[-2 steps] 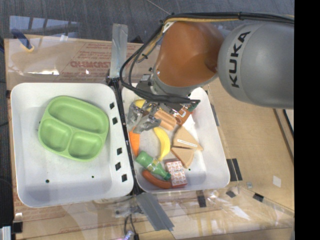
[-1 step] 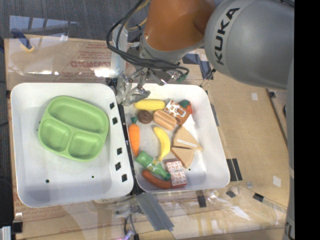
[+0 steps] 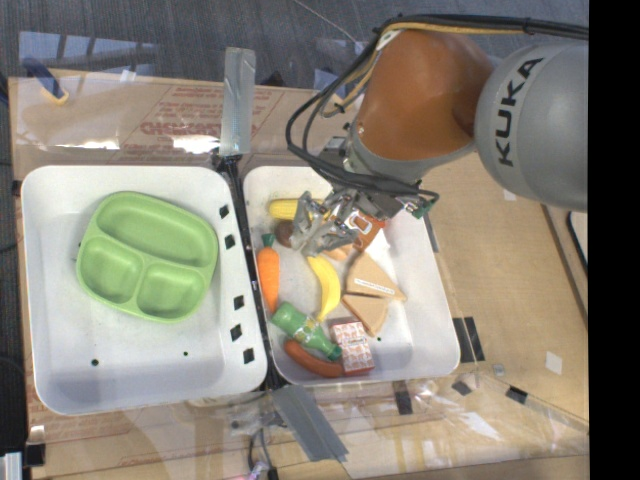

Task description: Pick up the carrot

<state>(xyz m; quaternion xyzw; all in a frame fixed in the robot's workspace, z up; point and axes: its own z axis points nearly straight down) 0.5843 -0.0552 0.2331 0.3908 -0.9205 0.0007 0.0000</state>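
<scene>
The green divided plate (image 3: 147, 256) sat in the left bin (image 3: 60, 368). The carrot (image 3: 268, 279) lay against the right bin's left wall. The gripper (image 3: 325, 226) hovered nearby, ungrasping; its opening could not be judged. Next, shift left and descend.

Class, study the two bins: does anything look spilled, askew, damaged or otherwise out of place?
Nothing stands out. The green divided plate lies flat in the left bin. The carrot, banana and other toy foods are a loose jumble, all inside the right bin, with the end effector above them.
</scene>
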